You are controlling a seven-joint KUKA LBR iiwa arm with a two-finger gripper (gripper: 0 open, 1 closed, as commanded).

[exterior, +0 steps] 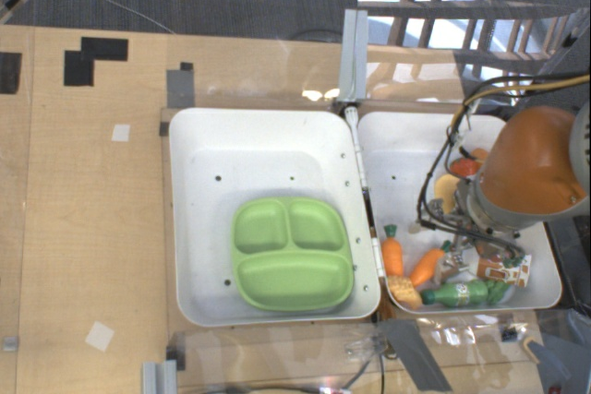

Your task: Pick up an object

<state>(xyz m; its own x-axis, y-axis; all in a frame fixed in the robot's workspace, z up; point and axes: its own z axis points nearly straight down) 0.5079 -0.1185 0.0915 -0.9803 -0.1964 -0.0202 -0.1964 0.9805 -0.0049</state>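
**Camera view: arm low over the toy food, nothing lifted yet**

From the fixed overhead view I see the likely targets heaped in the near corner of the right bin (397, 152): two carrots (393, 256) side by side, a green bottle (459, 293) lying flat along the front wall, a small carton (506, 270) just beside it, and a red piece (464, 167) further back.

My gripper (459, 256) sits down among them, close to the second carrot and the bottle, but the orange wrist band (531, 163) hides most of it, so I cannot tell how it is set or whether it has anything.

I judge the pick unfinished: every item looks to be resting in the bin. Closing and lifting remain.

A green divided plate (293, 254) lies in the left bin (203, 198), well apart.
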